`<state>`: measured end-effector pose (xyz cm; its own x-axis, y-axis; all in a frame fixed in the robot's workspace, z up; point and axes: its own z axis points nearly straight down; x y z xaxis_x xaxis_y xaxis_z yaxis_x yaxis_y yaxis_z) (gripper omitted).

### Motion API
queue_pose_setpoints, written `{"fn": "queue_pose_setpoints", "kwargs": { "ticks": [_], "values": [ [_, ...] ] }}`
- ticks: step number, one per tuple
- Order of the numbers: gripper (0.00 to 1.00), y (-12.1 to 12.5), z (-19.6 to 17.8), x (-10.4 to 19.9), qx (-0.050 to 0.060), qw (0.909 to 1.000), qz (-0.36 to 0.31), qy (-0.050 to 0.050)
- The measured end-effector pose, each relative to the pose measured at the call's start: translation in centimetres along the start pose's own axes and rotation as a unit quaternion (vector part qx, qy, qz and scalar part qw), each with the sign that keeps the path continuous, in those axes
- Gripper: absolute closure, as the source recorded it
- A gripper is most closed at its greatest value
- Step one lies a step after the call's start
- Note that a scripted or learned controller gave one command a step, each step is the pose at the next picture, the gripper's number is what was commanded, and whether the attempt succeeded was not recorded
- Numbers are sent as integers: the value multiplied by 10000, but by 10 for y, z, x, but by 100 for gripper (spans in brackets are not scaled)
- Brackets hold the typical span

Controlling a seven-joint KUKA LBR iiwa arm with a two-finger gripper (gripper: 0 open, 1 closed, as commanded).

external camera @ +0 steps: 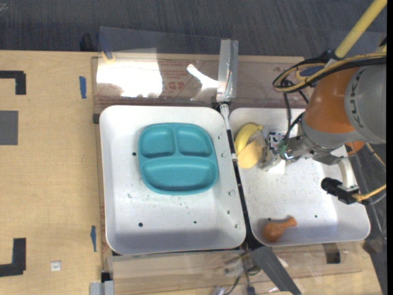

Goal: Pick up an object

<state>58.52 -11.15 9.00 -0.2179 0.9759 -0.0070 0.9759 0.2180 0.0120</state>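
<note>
Gripper [270, 152] sitting low in your right bin [319, 226], just beside banana [247, 145]; can't tell grip state. Orange drumstick toy [279, 227] lying near front wall. Teal divided plate [178, 157] resting in left bin [123, 214].

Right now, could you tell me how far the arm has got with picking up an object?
Done: the arm has reached into the right bin, with the gripper low beside the yellow banana. In hand: nothing visibly lifted; the banana lies on the bin floor. Left: grasp and lift. The orange drumstick-shaped toy and the teal divided plate in the left bin sit untouched.
</note>
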Motion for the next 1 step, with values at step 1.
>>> {"fn": "queue_pose_setpoints", "kwargs": {
  "ticks": [1],
  "values": [
    [0, -1, 3, 2, 23, 10000, -8, 16]
  ]
}}
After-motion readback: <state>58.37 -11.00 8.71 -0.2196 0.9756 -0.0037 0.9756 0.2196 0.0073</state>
